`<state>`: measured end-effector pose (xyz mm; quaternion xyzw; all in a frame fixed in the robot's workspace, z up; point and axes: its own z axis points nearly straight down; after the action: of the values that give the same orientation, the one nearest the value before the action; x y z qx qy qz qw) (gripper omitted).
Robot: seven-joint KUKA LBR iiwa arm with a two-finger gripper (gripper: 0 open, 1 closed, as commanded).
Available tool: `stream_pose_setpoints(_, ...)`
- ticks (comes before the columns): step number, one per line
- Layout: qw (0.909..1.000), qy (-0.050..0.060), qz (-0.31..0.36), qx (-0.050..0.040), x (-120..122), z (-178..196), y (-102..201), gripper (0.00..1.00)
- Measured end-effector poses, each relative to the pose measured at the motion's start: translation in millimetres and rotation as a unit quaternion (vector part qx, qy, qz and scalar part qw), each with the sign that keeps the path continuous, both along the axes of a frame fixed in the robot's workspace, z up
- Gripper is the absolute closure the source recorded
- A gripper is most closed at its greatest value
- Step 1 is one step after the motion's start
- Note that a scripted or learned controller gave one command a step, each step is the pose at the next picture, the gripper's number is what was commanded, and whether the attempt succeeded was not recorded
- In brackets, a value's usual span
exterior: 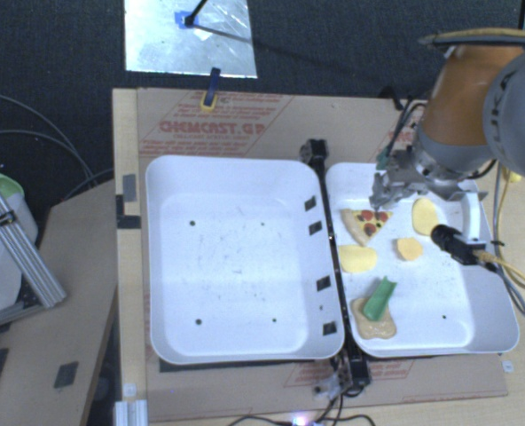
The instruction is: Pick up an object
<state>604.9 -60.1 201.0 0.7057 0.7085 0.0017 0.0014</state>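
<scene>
Judging by where the claw [382, 199] hangs, low over the far half of the right bin [440, 319], we take the pizza slice [366, 225] just beneath it to be the object in hand; the slice lies flat on the bin floor close to the wall shared with the left bin [236, 264]. We cannot tell how far the claw is open, and we see nothing held in it. The slice looks to us like a light, stiff toy with a smooth skin, thin enough that a grip from above has little to bite on; we would take it across its narrow width near the point, or by the crust edge, and expect it to slide if pinched off-centre. Around it lie a yellow oval [425, 214] to the right, a small yellow chunk [410, 249] and a yellow wedge [358, 259] just beside the slice's tip. A green piece [380, 298] rests on a pale flat piece [375, 328] nearer the camera, well clear. The shared wall and the wedge are the likeliest hindrances to us.
</scene>
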Motion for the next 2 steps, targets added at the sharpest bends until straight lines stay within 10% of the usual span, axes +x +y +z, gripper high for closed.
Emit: stream_pose_setpoints(2,1.0,-0.003,0.002,0.0005,-50.5,121.0,75.1,1.0)
